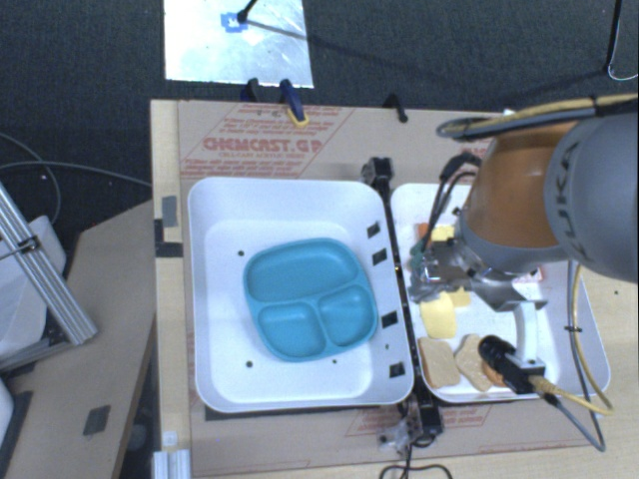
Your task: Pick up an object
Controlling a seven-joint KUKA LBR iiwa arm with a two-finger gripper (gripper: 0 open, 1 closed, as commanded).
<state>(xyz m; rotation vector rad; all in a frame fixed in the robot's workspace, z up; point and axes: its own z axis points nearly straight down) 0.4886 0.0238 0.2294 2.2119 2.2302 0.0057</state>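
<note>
My gripper (423,273) hangs low over the left side of the right bin (589,337), just above a pale yellow block (439,318). The grey arm with its orange band covers most of that bin. Two toast-like slices (439,361) lie at the bin's front left, in front of the yellow block. A small orange and yellow piece (439,234) shows behind the gripper near the bin's back left. Whether anything sits in the gripper is hidden by the wrist.
The left bin (220,267) holds a blue divided plate (310,298) with three compartments. A row of black clips (379,257) runs along the wall between the two bins. Cardboard (260,138) lies under both bins.
</note>
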